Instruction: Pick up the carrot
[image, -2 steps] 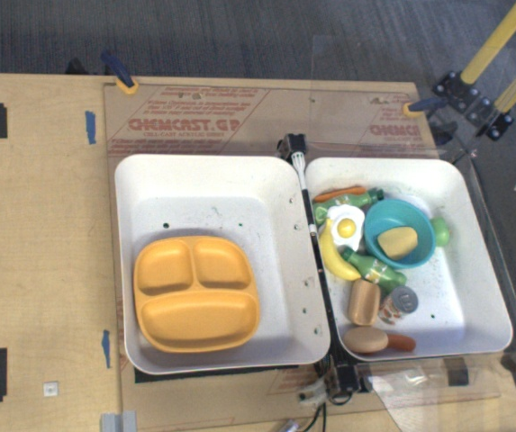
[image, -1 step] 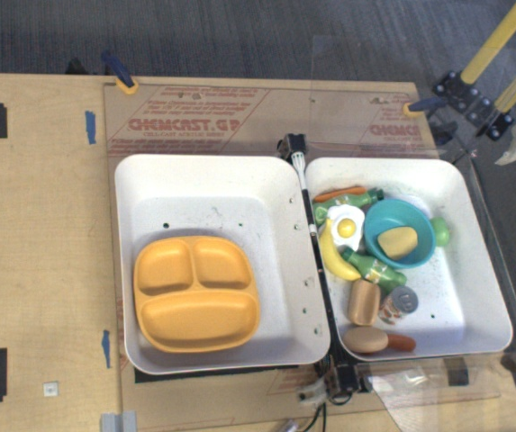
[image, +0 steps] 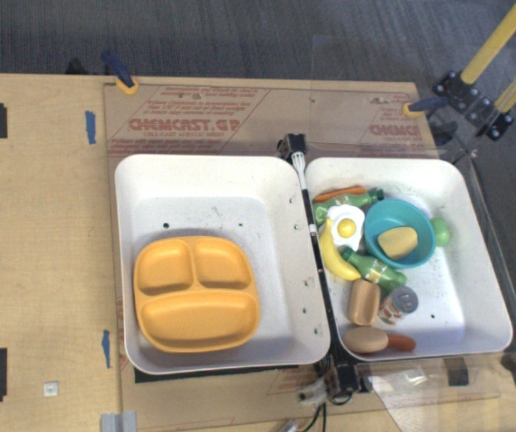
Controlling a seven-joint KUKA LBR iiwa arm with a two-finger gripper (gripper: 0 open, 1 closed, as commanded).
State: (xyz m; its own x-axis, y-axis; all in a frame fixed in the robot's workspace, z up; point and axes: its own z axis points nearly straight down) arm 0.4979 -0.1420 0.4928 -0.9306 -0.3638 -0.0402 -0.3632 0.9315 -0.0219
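Note:
The carrot (image: 340,193) is a thin orange stick lying across the far left end of the right bin (image: 474,277). Its green top (image: 374,193) points right, toward the teal bowl (image: 400,232). It lies just beyond a fried egg (image: 346,228) and close to the bin's left wall.
In the right bin, a banana (image: 333,255), a green vegetable (image: 370,268), a brown cylinder (image: 363,301), a small can (image: 402,301), a brown bun (image: 366,338) and a red sausage (image: 401,341) crowd together. The bowl holds a yellow lump (image: 397,240). The left bin (image: 203,187) holds an orange divided plate (image: 196,292).

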